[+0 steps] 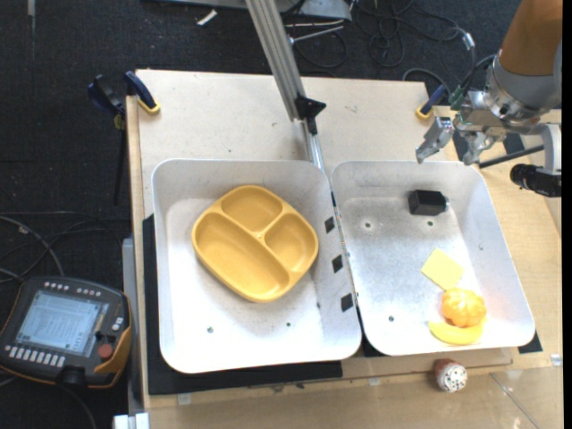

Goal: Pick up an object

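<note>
My claw (444, 141) hangs with its 2 fingers apart and nothing between them, just beyond the right bin's (393, 266) far rim; a black block (427, 202) lies inside, near that rim.

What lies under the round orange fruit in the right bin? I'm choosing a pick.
A curved yellow banana-like piece shows beneath the round orange fruit; its middle is covered.

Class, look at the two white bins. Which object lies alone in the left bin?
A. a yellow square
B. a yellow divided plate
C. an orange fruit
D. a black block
B: the yellow divided plate sits by itself in the left bin, while the other items lie in the right bin.
</note>
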Action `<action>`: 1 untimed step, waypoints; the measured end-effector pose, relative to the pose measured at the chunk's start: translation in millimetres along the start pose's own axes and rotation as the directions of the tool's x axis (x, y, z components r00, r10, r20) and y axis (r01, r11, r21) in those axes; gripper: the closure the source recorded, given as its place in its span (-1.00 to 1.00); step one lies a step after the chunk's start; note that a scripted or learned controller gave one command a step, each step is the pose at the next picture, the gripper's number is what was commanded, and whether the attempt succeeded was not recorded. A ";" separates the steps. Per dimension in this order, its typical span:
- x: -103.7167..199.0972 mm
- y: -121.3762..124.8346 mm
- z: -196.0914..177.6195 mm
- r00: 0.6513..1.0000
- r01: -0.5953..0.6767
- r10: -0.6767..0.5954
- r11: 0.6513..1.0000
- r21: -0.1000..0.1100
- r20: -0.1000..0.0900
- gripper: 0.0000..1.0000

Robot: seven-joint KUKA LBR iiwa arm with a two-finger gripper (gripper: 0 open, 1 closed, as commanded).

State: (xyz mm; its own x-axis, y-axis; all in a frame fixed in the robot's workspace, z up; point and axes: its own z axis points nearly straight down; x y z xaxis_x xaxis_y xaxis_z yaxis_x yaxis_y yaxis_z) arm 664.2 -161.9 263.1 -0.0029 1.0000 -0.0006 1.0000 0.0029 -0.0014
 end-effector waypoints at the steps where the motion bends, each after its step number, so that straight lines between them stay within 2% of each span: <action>1: -0.2 0.2 -0.3 1.000 0.000 0.000 1.000 0.000 0.000 -1.00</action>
State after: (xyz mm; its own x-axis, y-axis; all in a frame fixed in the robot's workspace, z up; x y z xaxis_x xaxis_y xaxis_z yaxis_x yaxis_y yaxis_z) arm 664.4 -162.1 263.4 -0.0030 1.0000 -0.0011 1.0000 0.0030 -0.0009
